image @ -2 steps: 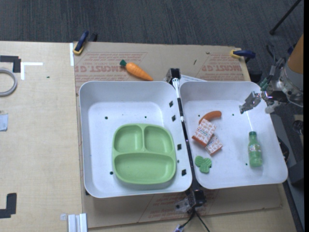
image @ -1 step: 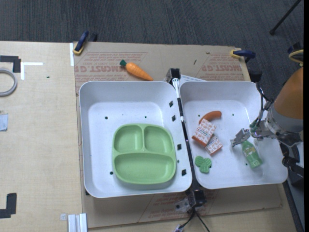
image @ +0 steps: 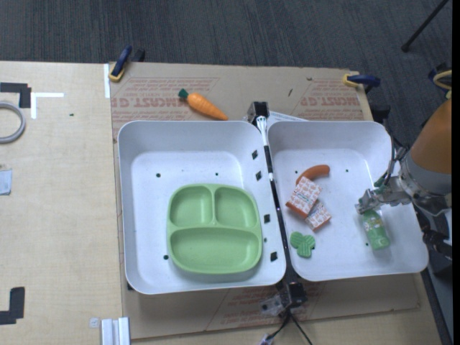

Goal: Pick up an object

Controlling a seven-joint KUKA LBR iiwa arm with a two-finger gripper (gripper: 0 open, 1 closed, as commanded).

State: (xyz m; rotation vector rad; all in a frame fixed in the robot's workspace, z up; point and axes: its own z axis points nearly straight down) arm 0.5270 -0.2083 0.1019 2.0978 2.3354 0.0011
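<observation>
My gripper (image: pixel 373 200) hangs low over the right side of the right bin (image: pixel 345 139), at the end of the grey arm with its orange band (image: pixel 437 144). Directly below it, touching or nearly so, lies a small green packet (image: pixel 376 232). Further left in the same bin are an orange sausage-shaped toy (image: pixel 314 172), two small red-and-white cartons (image: pixel 305 195) (image: pixel 319 216) and a green leafy toy (image: pixel 302 244).
The left bin (image: pixel 144 157) holds a green divided plate (image: pixel 214 228). A toy carrot (image: pixel 203 105) lies on the cardboard behind the bins. Blue clamps (image: pixel 121 63) (image: pixel 363 81) grip the cardboard's far corners. A black clip (image: pixel 258 111) sits where the bins meet.
</observation>
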